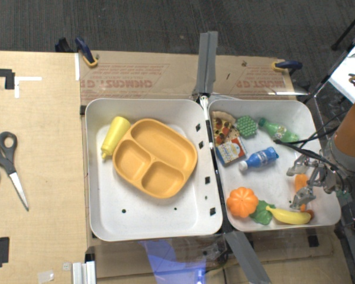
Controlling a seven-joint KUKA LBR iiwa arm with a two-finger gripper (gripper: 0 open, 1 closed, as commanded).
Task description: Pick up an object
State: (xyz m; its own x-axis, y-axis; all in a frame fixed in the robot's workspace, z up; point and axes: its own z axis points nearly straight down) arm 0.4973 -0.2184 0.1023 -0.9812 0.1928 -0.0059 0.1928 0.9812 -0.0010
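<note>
My gripper (300, 185) is low over the right side of the right bin (310, 118), open, its two fingers straddling a small orange piece (300, 181) that lies on the bin floor. Just in front of it lies a yellow banana (291, 217), with a green toy (261, 213) and an orange pumpkin-like fruit (242, 201) to its left. Farther back lie a blue bottle (260, 158), a green bottle (278, 132), a green bumpy ball (246, 126), a pizza slice (223, 128) and a small packet (229, 152).
The left bin (97, 206) holds an orange divided plate (155, 157) and a yellow squeeze bottle (114, 135). A grey bar (207, 64) stands behind the bins' shared wall. Scissors (9, 164) lie on the wooden bench at the left. Cables run across the right bin's far corner.
</note>
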